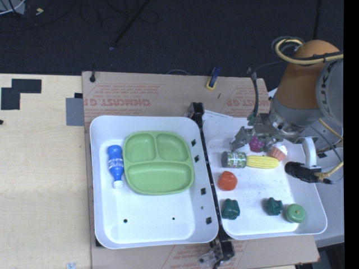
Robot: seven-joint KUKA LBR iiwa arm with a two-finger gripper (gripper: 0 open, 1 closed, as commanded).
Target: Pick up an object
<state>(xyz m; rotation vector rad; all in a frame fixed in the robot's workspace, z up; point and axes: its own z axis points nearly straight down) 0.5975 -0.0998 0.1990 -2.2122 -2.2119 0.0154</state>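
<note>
Single fixed camera above the bench, slanted downward — both white bins (101, 150) in frame, mid-distance

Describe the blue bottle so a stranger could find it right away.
Look in the left white bin, which holds a green divided plate. The blue bottle lies just left of that plate, white cap toward the camera. It is the only blue thing in that bin.

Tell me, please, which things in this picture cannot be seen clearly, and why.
1. Gripper, camera view: the wrist above covers it, so whether it is open or shut cannot be told.
2. Purple object: partly under the gripper; its kind is unclear.
3. Pink object: partly hidden behind the arm.
4. Small jar: its label is too small to read.
</note>
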